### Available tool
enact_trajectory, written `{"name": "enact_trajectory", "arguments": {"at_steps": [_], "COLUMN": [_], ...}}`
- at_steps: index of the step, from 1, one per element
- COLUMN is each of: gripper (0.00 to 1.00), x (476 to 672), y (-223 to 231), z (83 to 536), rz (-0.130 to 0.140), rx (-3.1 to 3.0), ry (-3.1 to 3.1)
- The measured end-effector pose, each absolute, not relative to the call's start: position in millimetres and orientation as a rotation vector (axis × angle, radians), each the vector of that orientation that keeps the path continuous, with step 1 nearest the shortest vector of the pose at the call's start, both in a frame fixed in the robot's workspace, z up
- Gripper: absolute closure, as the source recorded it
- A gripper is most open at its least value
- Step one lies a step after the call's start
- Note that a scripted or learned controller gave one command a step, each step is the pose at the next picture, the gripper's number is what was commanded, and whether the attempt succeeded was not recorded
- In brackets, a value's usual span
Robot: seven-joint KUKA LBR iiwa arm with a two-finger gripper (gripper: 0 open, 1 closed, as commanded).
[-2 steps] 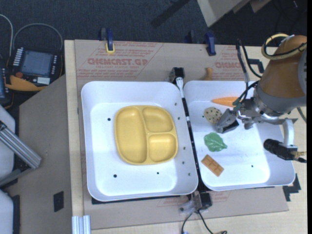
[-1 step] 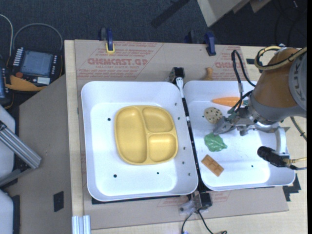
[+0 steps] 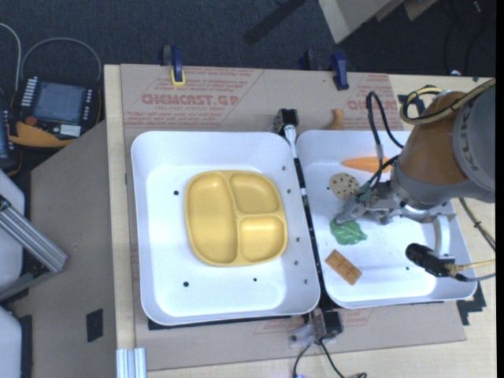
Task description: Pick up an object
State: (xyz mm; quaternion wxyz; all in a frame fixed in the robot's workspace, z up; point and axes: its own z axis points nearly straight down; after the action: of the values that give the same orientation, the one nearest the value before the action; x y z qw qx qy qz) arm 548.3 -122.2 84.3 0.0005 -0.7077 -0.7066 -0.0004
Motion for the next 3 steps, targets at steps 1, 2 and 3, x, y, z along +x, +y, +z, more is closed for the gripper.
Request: {"name": "enact_trajectory", "arguments": {"at_steps": [1,2,3], "gripper": [1.0,1.0,1.0], "x": [550.0,544.9,546.4], "y": [-122,-116,-116], "z": [97,156,210], "rz": [-0.006,-0.004,-0.005], "rx": [-2.227,-2.223,-2.224], "ry": [-2.223,-2.226,-2.227]}}
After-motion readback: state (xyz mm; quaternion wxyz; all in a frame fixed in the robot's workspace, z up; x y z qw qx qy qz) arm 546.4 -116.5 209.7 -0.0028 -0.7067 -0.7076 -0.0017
